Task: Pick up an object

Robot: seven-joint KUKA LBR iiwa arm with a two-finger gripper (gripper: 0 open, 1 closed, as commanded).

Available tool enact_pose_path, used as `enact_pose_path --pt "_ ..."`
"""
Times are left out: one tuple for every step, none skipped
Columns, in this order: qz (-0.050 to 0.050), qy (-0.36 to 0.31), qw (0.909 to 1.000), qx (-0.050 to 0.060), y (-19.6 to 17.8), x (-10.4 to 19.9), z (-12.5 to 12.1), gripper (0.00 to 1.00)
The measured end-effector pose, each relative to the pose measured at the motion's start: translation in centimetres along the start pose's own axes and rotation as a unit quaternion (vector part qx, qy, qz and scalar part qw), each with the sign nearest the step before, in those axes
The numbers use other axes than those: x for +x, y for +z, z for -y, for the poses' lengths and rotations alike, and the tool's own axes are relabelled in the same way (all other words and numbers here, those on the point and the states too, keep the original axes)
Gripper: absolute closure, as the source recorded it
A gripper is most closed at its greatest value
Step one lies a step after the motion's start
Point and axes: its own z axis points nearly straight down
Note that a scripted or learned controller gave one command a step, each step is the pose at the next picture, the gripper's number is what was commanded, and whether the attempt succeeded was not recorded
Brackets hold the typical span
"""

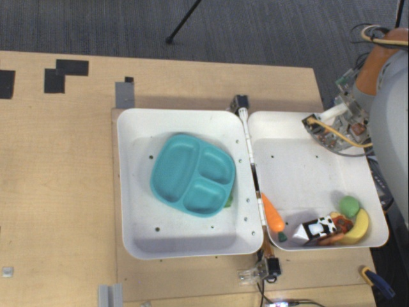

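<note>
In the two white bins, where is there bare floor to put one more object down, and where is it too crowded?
The right bin has bare floor across its upper and middle part, above the carrot. Its near corner is crowded: carrot, banana, green ball and a black-and-white item. In the left bin, the teal divided plate leaves bare strips along the left and near walls.

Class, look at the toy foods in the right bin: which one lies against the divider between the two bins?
The orange carrot. It lies along the bin's left wall, while the banana and green fruit sit in the far right corner.
</note>
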Motion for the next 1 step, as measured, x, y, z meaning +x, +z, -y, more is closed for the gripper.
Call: enact_pose_path --pt "0.000 -0.116 0.9932 0.000 3.94 -2.09 2.28 0.00"
